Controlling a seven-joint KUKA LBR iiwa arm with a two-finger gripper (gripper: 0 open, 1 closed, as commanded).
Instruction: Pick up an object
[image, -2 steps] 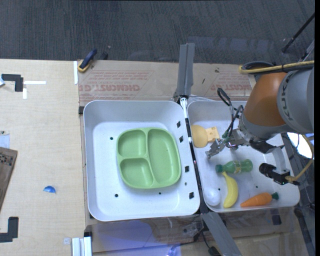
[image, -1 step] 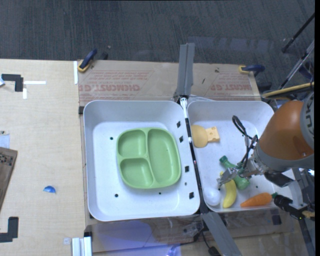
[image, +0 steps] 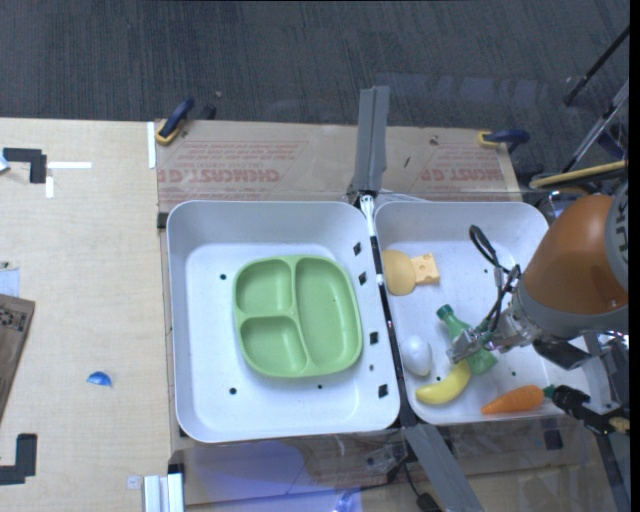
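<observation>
In the camera view the pincer (image: 472, 348) hangs low in the right bin (image: 520, 222), touching a green bottle (image: 456, 326); whether it is spread or pinching, I cannot tell. A banana (image: 445, 385) lies just below it, a white egg (image: 414, 353) to its left and a carrot (image: 512, 400) to its lower right. This looks like the grasping step on the bottle, and next it needs a firm squeeze before a straight lift.

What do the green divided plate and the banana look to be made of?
The divided plate looks like moulded plastic: uniform pale green, smooth matte surface, rounded compartment walls. The banana seems a plastic toy: even yellow, slight sheen, no blemishes, though the view is too coarse to be sure.
</observation>
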